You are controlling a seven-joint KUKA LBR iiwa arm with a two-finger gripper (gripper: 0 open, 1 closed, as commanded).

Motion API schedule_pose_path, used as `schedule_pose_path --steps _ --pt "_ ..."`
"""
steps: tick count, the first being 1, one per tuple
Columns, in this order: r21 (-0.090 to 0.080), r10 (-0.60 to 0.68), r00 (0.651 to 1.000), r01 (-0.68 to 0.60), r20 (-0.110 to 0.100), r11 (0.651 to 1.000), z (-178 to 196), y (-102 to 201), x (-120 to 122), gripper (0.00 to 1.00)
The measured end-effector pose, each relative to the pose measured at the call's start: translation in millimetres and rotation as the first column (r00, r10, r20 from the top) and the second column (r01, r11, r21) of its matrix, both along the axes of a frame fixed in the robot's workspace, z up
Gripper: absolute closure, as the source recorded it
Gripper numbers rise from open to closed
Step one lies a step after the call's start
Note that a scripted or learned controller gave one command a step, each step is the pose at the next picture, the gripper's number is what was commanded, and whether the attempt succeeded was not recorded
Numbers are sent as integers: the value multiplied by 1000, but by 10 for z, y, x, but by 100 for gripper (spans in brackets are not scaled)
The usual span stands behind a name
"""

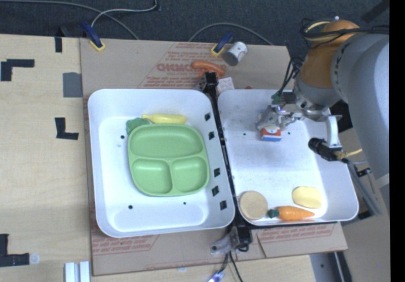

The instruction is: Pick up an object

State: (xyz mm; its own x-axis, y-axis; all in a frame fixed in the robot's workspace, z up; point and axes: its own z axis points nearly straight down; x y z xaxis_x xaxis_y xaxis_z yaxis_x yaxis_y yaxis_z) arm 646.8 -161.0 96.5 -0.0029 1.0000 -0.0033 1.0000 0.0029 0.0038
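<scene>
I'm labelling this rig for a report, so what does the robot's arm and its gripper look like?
The arm is bulky, rounded and light grey, with an orange band above the wrist. Thin dark cables run beside the band. The gripper is a small metallic grey assembly.

A single fixed camera looks down on the bench from above at a slant, far enough back to take in both white bins whole. The left bin [104, 167] sits toward nine o'clock of centre and the right bin [285, 173] toward three o'clock. The far edge of the bench runs toward twelve o'clock, with dark floor beyond it. The arm [354, 78] enters from two o'clock.
</scene>
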Motion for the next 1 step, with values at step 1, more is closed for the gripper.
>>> schedule_pose_path --steps 1 --pt "5 0 1000 0 -6 1000 145 500 212 100"
